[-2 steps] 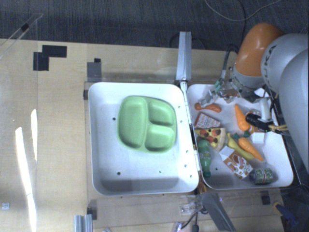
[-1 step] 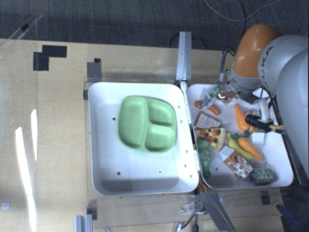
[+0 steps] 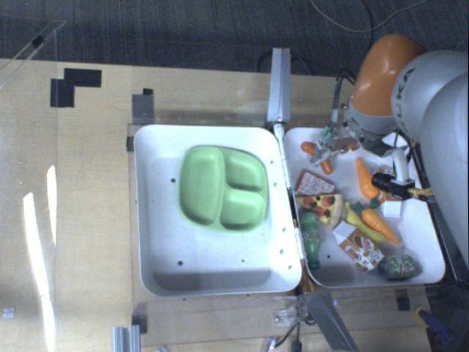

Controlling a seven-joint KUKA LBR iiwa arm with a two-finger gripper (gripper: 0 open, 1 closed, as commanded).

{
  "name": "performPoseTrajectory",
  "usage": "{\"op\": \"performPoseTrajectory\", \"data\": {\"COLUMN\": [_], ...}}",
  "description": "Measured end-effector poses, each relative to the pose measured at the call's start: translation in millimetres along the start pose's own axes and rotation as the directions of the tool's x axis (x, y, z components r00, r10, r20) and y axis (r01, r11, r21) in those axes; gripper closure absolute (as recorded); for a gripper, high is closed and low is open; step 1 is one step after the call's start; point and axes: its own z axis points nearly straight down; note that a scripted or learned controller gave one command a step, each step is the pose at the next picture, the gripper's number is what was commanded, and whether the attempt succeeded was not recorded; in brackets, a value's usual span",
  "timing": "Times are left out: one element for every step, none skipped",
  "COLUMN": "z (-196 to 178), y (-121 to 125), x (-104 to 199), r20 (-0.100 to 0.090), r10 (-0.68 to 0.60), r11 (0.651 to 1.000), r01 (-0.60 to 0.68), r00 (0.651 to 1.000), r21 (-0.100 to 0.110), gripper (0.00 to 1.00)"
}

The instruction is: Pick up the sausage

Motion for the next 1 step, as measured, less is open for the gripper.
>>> {"op": "performPoseTrajectory", "data": {"z": [-170.2], "y": [10.0], "x": [46.7], "r20": [-0.001], "r10": [-0.085], "r11": [0.996], "r01": [0.085], "r00": [0.996], "r21": [-0.007], "gripper": [1.00]}}
